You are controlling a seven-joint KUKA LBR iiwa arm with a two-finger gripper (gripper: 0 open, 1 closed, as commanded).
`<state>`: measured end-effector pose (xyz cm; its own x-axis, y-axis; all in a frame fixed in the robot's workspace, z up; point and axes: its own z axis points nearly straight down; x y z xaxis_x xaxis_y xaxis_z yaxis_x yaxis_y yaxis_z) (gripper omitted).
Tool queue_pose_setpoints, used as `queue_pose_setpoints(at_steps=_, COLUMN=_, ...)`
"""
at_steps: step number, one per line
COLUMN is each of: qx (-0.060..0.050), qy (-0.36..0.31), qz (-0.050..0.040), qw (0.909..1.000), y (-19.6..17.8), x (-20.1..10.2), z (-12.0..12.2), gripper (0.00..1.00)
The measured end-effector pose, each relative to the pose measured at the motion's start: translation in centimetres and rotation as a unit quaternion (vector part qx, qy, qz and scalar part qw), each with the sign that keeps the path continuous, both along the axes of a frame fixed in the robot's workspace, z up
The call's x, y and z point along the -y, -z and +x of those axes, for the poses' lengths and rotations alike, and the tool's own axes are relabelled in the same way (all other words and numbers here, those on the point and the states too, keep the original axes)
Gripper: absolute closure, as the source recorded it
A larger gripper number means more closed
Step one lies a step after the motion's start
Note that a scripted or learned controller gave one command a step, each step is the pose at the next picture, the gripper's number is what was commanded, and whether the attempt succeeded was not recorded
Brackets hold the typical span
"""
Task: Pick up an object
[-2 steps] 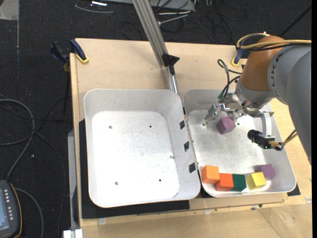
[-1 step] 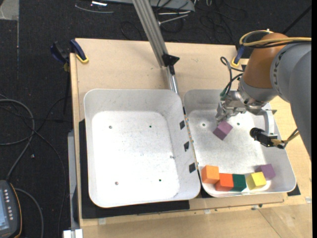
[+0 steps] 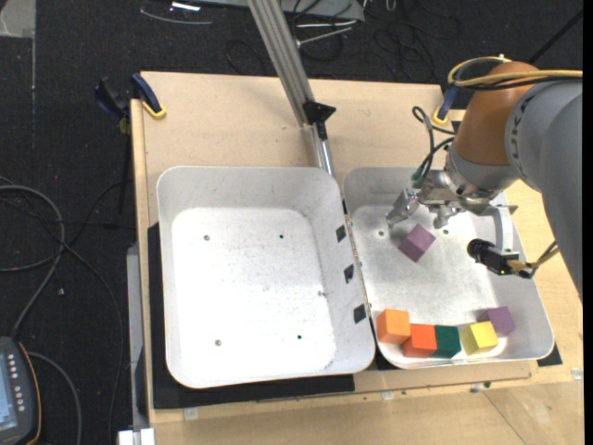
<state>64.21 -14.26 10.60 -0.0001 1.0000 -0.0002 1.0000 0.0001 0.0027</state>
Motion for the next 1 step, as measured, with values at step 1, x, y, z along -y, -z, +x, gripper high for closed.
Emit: queue_pose_setpoints(at_steps=1, qx=-0.002, qy=-0.001, qz=0.0003, qw=1.0, y=1.05, x=-4.04, z=-5.33, gripper=0.0)
